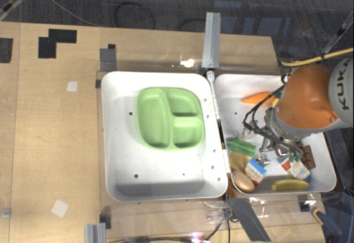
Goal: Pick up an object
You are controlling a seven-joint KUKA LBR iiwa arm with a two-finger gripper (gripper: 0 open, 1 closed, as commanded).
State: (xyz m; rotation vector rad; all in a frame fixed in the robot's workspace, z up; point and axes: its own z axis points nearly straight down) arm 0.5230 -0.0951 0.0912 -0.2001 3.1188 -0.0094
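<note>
At the near edge of the right bin [329, 181] lies a yellow banana-shaped piece [290, 185], flat on the bin floor. To its left, in the near left corner, sits a tan egg-shaped object [243, 181], with a yellowish potato-like piece [239, 161] just beyond it. Between these and the banana lies a small blue and white carton [255, 170]; to the right, a small red, white and yellow box [296, 169] rests beside a dark brown block [308, 158].

The gripper [275, 149] hangs low over the middle of this cluster, its metal parts and black cables just above the cartons. Whether its jaws are apart or together, I cannot tell, and nothing is visibly caught between them. A green stick-like item [241, 146] lies just left of it. Farther back, an orange carrot [259, 97] lies tilted on the bin floor, its right end hidden behind the arm's orange band [305, 98].

In the left bin [119, 103] a pale green divided tray [169, 118] sits near the middle, toward the far side.
</note>
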